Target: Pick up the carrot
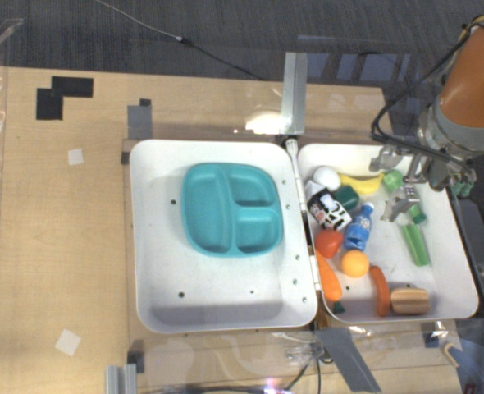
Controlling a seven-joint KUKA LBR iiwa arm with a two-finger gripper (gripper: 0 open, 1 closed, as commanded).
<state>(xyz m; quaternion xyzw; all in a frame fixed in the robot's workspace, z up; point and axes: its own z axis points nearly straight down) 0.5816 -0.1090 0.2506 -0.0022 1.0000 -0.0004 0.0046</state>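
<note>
The carrot lies in the right bin, hard against that bin's left wall, at its near-left part. It is an orange, tapered piece lying roughly along the wall, its lower end pointing toward the near corner. A red tomato touches its upper end, and an orange ball sits just beside it to the right. Further right lie a red sausage and a bread roll. A blue bottle stands above the ball.

The hand hangs over the far-right part of the same bin, near a green cucumber and a banana, well apart from the carrot. Its grey fingers seem slightly apart with nothing between them, though that is hard to read at this size.

The step in hand is the approach. To do it well, I judge the hand should travel across the bin toward the near-left corner, high enough to clear the bottle and the ball. The fingers should close across the carrot's narrow width, so they must turn square to its length. The wall leaves little room on one side; aiming at the lower half, away from the tomato and ball, should give the fingers a freer gap. A descent too near the wall risks striking the rim.

The left bin holds a teal tray, which plays no part here.
</note>
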